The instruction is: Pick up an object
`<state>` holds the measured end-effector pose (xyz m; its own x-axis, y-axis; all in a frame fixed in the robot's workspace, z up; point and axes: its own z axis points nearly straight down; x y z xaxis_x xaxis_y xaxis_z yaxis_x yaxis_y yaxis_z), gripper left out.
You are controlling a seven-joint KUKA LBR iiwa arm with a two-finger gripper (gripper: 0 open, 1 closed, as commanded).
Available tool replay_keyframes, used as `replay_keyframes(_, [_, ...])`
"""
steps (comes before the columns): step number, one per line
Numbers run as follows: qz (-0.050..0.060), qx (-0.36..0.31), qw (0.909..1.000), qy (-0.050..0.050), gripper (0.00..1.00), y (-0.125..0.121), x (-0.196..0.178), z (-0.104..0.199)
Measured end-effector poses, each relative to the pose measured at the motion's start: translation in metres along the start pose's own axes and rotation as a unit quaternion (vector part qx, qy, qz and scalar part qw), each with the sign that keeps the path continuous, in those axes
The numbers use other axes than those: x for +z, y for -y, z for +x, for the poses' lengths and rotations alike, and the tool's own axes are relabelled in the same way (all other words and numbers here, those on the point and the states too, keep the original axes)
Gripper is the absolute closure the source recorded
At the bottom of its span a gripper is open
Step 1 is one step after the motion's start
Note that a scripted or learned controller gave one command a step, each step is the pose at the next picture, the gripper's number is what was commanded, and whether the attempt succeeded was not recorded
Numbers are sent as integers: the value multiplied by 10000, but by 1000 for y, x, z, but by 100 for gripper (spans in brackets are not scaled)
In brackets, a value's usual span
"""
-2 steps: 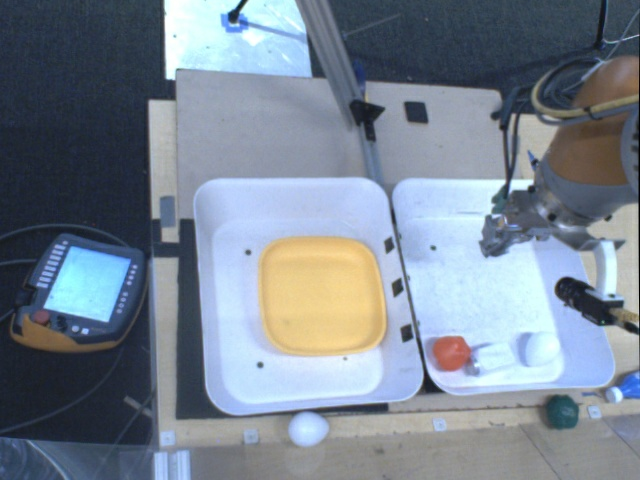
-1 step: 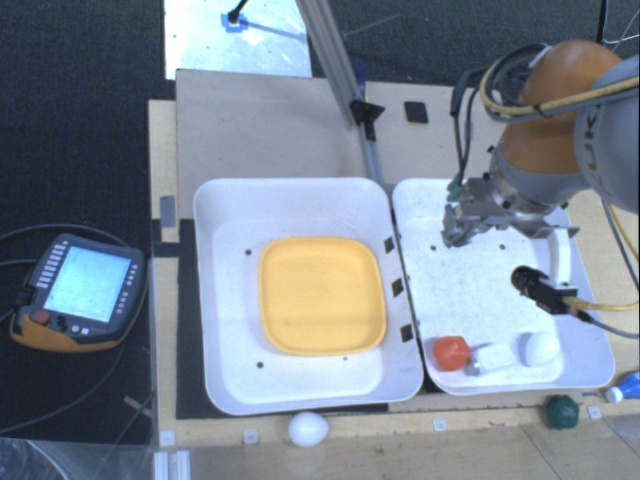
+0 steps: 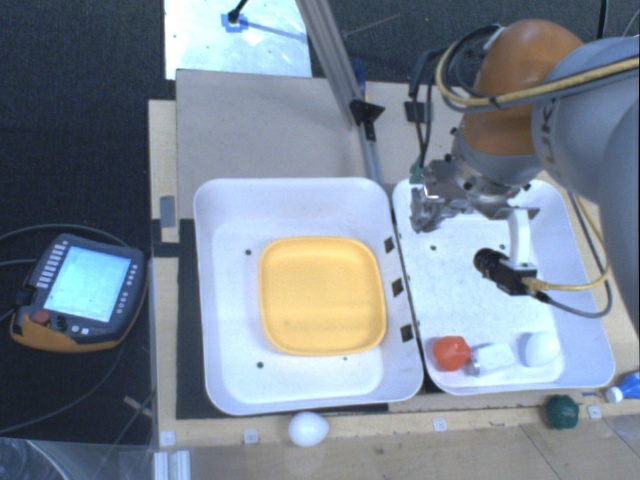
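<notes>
Objects for picking lie along the near edge of the right bin — a small red piece, a white block, and a white ball. All look light and rigid; the ball may roll, so the red piece seems easiest, pinched across its middle. The hand hangs over the bin's far left corner — I cannot tell its state.

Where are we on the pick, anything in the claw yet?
Done: the arm is over the right bin, claw near its upper-left corner. In hand: nothing visible in the claw. Left: the whole grasp. The red object, small white piece and white ball lie along the bin's near edge, apart from the claw; the yellow plate sits in the left bin.
</notes>
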<state>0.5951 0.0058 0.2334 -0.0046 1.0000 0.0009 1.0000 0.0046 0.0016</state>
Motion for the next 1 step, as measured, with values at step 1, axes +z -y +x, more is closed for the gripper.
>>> replay_keyframes(1, [2, 0, 10000, -2, 100, -18, -5, 52])
